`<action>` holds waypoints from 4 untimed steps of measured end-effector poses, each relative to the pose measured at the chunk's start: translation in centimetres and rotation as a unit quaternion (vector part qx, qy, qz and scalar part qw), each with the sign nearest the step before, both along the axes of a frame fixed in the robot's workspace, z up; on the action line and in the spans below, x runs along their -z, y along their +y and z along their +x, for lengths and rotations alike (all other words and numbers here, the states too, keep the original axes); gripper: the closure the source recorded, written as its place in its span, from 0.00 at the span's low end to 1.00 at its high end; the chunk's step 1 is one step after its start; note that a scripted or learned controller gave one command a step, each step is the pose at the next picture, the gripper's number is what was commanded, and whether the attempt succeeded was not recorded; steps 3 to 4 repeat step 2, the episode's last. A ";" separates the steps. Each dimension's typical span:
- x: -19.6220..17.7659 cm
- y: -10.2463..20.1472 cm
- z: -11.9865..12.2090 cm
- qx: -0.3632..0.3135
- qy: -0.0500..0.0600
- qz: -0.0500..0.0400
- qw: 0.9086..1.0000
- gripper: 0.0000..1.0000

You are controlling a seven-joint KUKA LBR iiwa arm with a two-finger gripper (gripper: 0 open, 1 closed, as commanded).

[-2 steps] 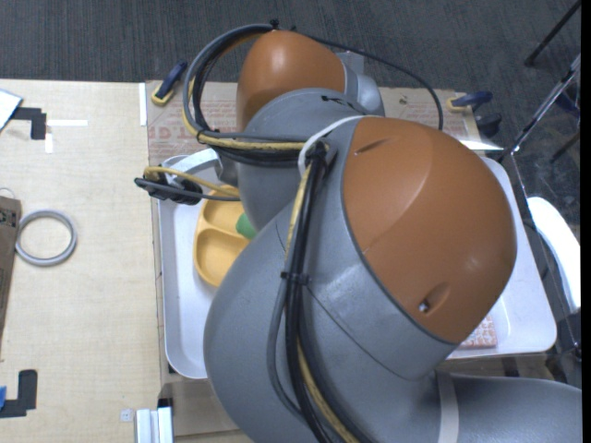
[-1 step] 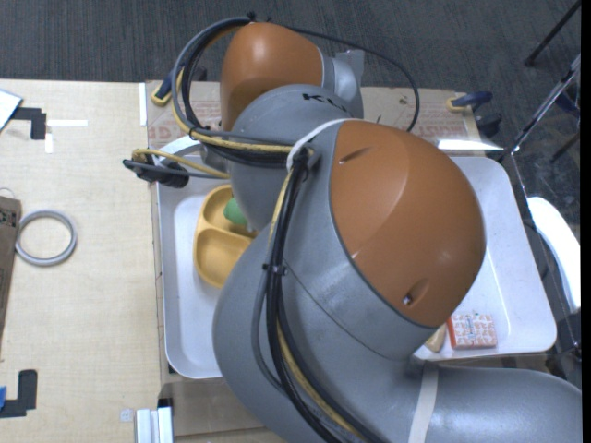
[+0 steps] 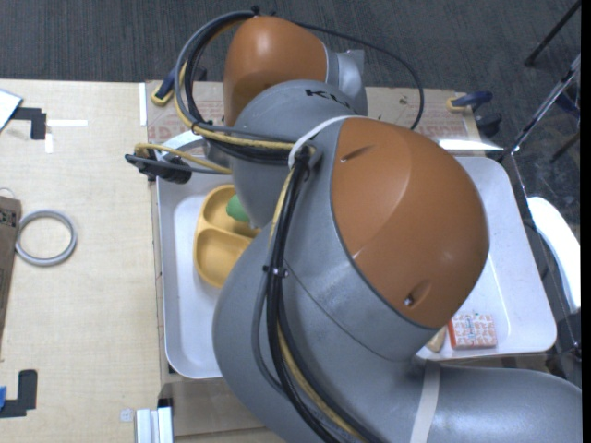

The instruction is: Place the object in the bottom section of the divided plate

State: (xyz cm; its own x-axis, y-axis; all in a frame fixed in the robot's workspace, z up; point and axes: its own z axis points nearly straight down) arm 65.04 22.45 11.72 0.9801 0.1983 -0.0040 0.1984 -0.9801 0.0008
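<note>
Most of the bench is covered by the arm (image 3: 369, 275), whose grey links and orange caps bend over both bins; I cannot tell what state the gripper is in, since the arm's own bulk covers it. Beneath it, the left bin (image 3: 175, 340) carries the yellow plate (image 3: 217, 243), lying toward the bin's left wall, with two of its sections partly visible. A small green thing (image 3: 238, 209) sits in the upper section, at the arm's edge; it may be the object, though too little shows to be sure. Judging by its rounded, matte look, it is probably light and slightly soft, best pinched across its middle. In the right bin (image 3: 522, 247), near the bottom right corner, lies a small flat patterned block (image 3: 473, 330), likely stiff and light.
</note>
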 end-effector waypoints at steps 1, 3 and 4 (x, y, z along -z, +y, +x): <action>-0.8 0.3 -5.9 -0.100 0.000 -0.001 0.995 1.00; 2.4 0.2 -0.5 -0.037 -0.003 0.000 0.999 1.00; 2.4 0.2 -0.5 -0.037 -0.003 0.000 0.999 1.00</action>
